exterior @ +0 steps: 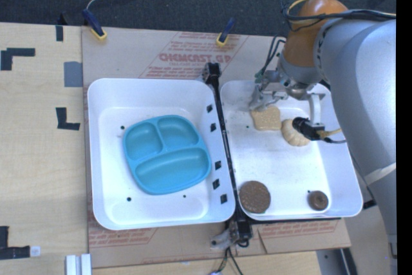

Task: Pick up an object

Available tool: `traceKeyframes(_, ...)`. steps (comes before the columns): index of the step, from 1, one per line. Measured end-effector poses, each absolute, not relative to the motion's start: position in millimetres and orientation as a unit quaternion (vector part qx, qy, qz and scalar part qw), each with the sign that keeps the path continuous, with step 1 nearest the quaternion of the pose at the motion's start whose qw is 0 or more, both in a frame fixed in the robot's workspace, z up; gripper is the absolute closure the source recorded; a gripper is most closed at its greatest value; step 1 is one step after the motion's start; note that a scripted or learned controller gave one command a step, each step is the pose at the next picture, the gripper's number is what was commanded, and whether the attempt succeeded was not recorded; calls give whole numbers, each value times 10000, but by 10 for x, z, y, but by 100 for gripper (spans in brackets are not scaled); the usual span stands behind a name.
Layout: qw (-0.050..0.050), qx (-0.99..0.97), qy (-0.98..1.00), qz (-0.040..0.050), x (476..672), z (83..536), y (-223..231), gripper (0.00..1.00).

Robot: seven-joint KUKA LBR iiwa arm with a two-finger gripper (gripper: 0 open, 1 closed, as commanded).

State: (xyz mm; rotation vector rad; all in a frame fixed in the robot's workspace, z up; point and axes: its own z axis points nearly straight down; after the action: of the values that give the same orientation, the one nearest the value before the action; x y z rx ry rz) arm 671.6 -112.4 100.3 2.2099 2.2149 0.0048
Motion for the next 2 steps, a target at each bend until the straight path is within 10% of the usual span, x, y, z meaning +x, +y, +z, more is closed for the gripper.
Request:
traceKeyframes(1,62,7063,7079,12,6714,1001,-1124,0)
traceKeyframes(2,62,7070,7072,6,6711,904,-976,0)
